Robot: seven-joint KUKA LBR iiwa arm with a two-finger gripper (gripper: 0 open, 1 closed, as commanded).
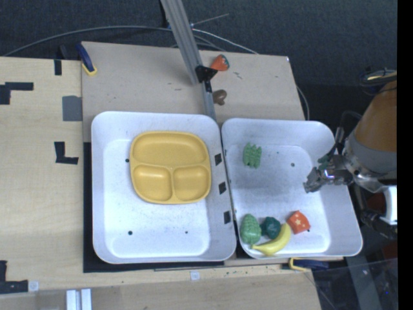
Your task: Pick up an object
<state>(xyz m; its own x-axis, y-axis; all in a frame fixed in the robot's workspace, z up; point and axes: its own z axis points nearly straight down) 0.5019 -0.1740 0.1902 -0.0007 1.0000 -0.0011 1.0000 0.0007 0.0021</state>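
Pincer [314, 181], jaws seemingly pressed together on nothing, hangs over right bin [335, 205].

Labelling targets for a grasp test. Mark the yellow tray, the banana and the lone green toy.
yellow tray [171, 148]: camera view, floor of its large top compartment.
banana [277, 243]: camera view, middle of its curve.
lone green toy [251, 155]: camera view, its centre.

A robotics lab is being shown: a plywood bench [155, 76] is being used to carry two white bins [103, 173] holding toy food. Cables [97, 31] are being trailed over dark carpet [290, 18], and a metal pole [181, 24] is being clamped at the bench edge.
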